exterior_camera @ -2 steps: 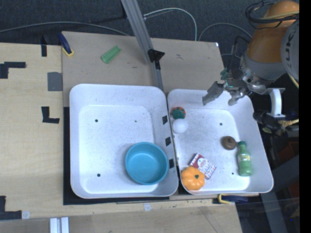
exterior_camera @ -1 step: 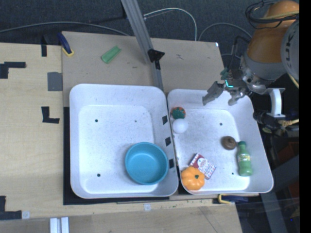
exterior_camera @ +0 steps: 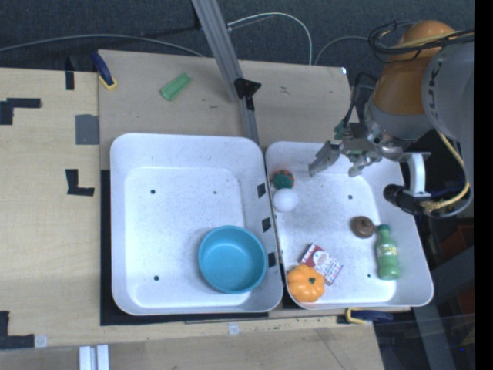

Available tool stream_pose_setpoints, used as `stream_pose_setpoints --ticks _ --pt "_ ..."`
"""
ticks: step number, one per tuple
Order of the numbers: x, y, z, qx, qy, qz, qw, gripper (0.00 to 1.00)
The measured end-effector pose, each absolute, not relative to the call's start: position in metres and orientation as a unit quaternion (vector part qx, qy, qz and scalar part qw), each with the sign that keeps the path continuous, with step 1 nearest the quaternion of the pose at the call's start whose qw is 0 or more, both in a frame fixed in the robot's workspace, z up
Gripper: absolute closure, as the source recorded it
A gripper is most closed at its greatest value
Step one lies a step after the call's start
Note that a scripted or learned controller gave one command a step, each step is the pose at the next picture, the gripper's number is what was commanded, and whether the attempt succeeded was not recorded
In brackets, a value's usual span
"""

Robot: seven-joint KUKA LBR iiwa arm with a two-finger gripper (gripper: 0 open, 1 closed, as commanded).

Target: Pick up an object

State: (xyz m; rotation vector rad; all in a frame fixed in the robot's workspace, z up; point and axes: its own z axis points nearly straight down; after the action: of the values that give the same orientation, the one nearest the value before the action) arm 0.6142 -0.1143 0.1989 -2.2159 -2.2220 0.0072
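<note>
My gripper [exterior_camera: 339, 165] hangs open over the back of the right bin [exterior_camera: 408, 287], its two fingers spread apart with nothing between them. Left of it, by the divider, lie a small green and red ball [exterior_camera: 283, 179] and a white ball [exterior_camera: 286, 200]. A brown round object [exterior_camera: 362, 226] and a green bottle [exterior_camera: 387, 253] lie at the bin's right side. An orange pumpkin [exterior_camera: 306, 284] and a red and white packet [exterior_camera: 321, 263] sit near the front edge.
The left bin [exterior_camera: 139, 168] holds a blue bowl [exterior_camera: 231, 258] at its front right. A green block [exterior_camera: 175, 86] lies on the bench behind the bins. A grey pole [exterior_camera: 223, 45] slants down to the divider. Cables [exterior_camera: 269, 21] run behind.
</note>
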Motion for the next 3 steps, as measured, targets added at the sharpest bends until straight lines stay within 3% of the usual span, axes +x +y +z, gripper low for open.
stream_pose_setpoints --ticks 2,3 --pt "0.614 -0.123 0.092 -0.707 -0.708 0.0027 0.002 0.00" --pt "0.616 -0.122 0.106 -0.706 -0.708 0.0010 0.001 1.00"
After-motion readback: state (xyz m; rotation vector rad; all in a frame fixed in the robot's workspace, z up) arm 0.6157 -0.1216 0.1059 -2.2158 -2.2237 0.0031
